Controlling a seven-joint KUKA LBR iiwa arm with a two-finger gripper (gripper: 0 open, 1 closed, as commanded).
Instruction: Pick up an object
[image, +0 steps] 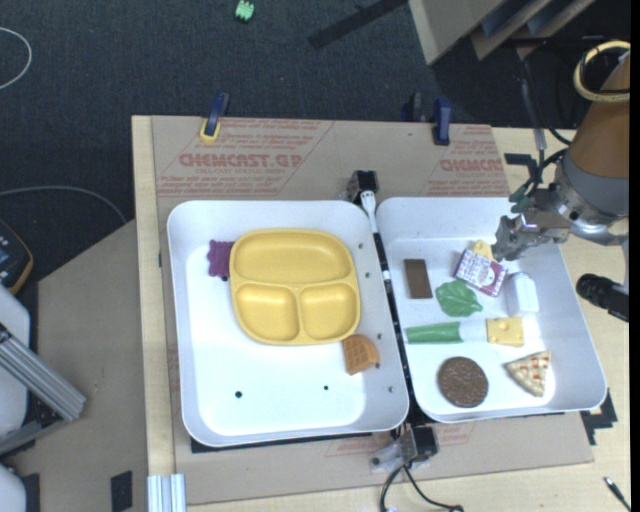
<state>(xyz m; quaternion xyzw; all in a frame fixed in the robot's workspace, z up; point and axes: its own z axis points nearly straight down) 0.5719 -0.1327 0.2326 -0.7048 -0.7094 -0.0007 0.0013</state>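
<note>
A brown cardboard-covered surface (300, 150) carries blue (441, 118) and yellow (212, 122) clamps; dark carpeted floor (100, 80) surrounds it.

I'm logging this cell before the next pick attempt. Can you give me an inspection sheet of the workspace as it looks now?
Surface: left bin and right bin side by side on a cardboard-covered bench.
Job's things: right bin holds brown bar, green leaf, green bean, cheese, cookie, pizza slice, purple packet.
Clutter: yellow tray, purple item, waffle piece in left bin.
Grippers: gripper over purple packet.
Cables: cable at front edge.
Surroundings: dark carpet.
</note>
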